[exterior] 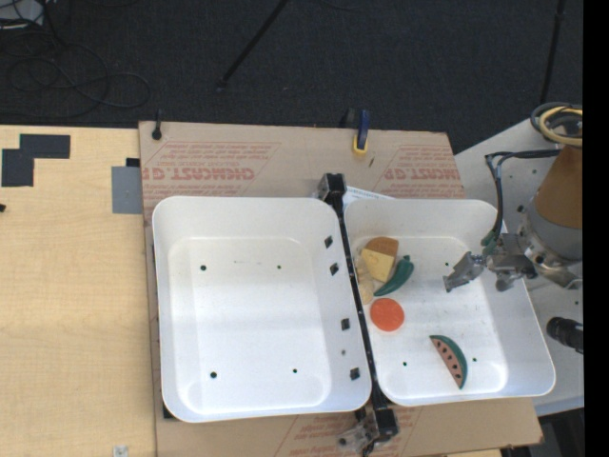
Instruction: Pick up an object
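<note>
The right bin (519,374) holds a yellow-tan wedge like cheese or bread (380,257), a green pepper-like piece (398,274) leaning against it, an orange-red round piece (387,315) and a watermelon slice (450,359) near the front. My gripper (466,272) hangs over the right bin's right half, pointing left, well right of the wedge and above the watermelon slice. Nothing shows between its fingers.
The left bin (171,255) sits beside the right one, joined by a black clamp strip (344,293). Both rest on cardboard (238,165) over a wooden bench (67,303). The arm's body (561,208) and cables stand at the right edge.
</note>
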`<move>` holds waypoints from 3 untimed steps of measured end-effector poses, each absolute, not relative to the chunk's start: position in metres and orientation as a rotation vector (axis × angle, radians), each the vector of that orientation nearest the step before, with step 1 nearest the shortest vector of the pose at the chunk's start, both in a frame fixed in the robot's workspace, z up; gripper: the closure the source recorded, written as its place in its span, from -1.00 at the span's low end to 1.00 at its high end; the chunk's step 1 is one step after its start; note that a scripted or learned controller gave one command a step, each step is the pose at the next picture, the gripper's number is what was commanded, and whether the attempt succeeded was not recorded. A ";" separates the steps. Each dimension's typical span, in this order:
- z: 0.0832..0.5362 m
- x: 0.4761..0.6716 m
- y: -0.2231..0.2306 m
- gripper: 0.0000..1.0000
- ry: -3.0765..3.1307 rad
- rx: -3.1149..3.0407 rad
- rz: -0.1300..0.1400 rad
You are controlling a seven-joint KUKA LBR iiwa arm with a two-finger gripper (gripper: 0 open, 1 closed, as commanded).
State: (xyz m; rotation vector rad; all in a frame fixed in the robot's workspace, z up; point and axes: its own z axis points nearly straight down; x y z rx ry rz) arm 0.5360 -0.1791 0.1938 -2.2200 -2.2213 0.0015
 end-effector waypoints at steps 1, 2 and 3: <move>0.112 0.594 -0.118 -1.00 -2.225 -2.210 0.001; 0.086 0.591 -0.127 -1.00 -2.218 -2.218 0.005; 0.088 0.645 -0.187 -1.00 -2.222 -2.222 0.006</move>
